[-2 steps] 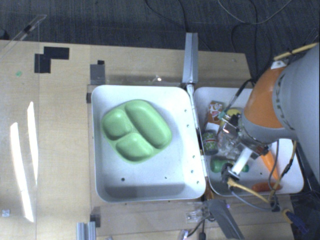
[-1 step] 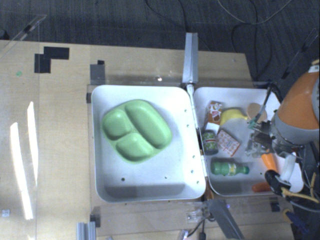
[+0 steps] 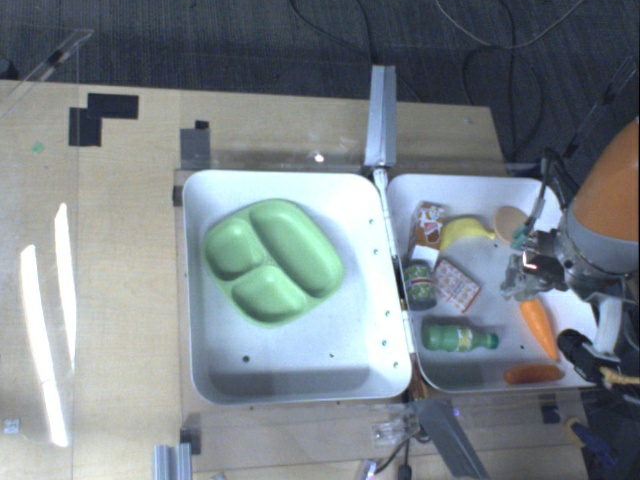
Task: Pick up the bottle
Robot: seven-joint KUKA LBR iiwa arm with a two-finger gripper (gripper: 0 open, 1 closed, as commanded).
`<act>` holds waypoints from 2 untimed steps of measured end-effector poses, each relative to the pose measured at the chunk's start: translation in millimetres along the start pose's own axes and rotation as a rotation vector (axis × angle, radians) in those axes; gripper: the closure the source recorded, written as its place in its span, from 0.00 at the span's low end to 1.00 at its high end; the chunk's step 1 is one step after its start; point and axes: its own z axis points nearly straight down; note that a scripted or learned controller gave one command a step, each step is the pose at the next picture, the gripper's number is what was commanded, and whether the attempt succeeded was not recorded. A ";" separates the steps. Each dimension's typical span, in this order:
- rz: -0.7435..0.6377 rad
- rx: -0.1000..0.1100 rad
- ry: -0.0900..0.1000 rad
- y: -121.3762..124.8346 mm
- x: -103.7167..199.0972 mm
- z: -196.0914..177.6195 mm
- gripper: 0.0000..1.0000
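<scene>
The bottle (image 3: 458, 339), small, green and probably light, stiff and slick, lies on its side low in the right bin (image 3: 440, 190), best pinched across its body, while the gripper (image 3: 524, 271) hovers nearby, state unclear, holding nothing visible.

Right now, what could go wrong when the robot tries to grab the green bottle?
The bottle lies on its side, so it may roll or slip away when touched. The gripper sits up and to the right of it, closer to the carrot, so it might grab that instead. The can and the packet crowd just above the bottle, and the gripper could bump them on its way down.
</scene>
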 end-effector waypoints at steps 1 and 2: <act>-0.001 0.000 0.000 0.0 0.2 0.1 0.00; -0.024 -0.001 0.001 -11.0 50.8 -66.8 0.00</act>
